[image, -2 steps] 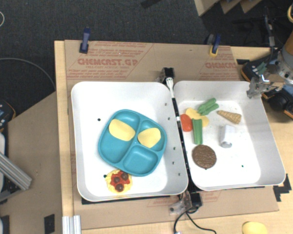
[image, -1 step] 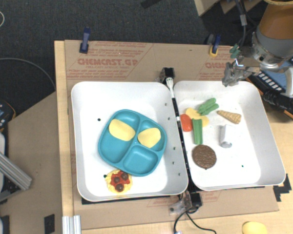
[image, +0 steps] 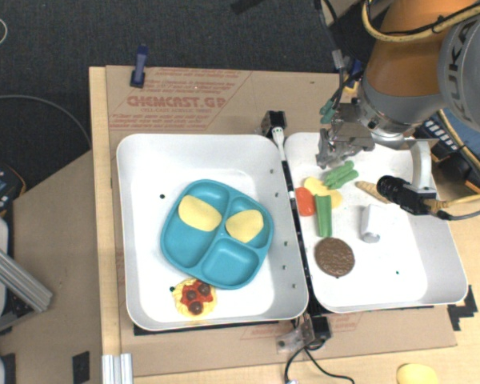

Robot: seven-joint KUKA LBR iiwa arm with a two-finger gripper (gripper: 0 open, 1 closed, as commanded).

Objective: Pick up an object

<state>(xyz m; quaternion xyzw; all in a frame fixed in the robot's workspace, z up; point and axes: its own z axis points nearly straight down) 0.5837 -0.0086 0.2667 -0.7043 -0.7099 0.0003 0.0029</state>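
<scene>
Just under the hand (image: 337, 152), its grip unclear, a green pod (image: 341, 175) lies slantwise; tip up-right.

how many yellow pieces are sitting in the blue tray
2. One yellow piece lies in the upper left compartment of the blue tray, the other yellow piece in the upper right compartment. The lower compartment holds none.

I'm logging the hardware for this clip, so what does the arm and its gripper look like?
The arm is a bulky rounded grey body with a broad orange band above the wrist and dark lettering on its grey shell. A yellow cable loops beside the orange band. The gripper is a compact grey metal block.
</scene>
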